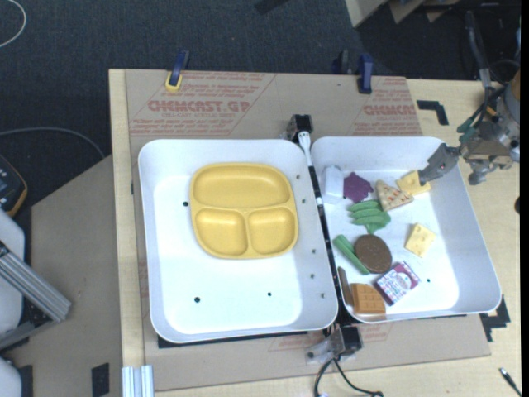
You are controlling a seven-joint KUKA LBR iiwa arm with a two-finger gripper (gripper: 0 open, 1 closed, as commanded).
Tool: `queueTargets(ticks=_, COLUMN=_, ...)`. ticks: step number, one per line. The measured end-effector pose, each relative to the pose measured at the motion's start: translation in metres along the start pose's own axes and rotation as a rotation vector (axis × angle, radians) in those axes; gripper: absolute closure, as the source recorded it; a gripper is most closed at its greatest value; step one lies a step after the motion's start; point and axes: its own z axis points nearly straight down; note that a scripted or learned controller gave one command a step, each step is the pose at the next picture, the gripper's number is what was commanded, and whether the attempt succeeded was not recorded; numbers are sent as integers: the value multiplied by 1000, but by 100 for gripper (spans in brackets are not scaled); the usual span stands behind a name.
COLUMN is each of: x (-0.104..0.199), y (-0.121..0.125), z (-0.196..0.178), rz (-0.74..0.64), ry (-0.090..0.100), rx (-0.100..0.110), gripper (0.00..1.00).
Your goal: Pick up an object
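The table [248, 98] carries two shallow white bins side by side. The left bin [165, 288] holds one thing: a yellow divided plate [244, 209] with three compartments, one wide at the far side and two smaller ones at the near side, lying flat in the bin's far half.

Taking that plate as the landmark, the right bin [471, 246] lies just beyond its right edge and holds the loose objects. Nearest the plate is one white piece [332, 180] against the bin's left wall. To its right lies one purple piece [357, 187], and just nearer the camera one green pea pod [368, 215]. A second green piece, long and thin [350, 253], lies slantwise further toward the camera, touching one brown round disc [374, 253]. One tan cracker-like square [366, 298] sits at the bin's near edge, beside one maroon packet [396, 283]. There are two yellow cheese wedges: one [420, 240] lies alone right of the disc, the other [411, 182] at the far side, touching one speckled tan slice [393, 195].

The gripper [436, 165] reaches in from the far right of the plate and sits at that far cheese wedge; whether it is parted or clenched cannot be told, and nothing is seen held. Two clamps, one yellow [175, 74] and one blue [364, 71], pinch the table's far edge
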Motion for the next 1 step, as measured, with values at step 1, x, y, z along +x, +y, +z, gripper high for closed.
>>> queueTargets(ticks=1, x=0, y=2, z=-6, rz=-2, ry=-3, rx=-12, gripper=0)
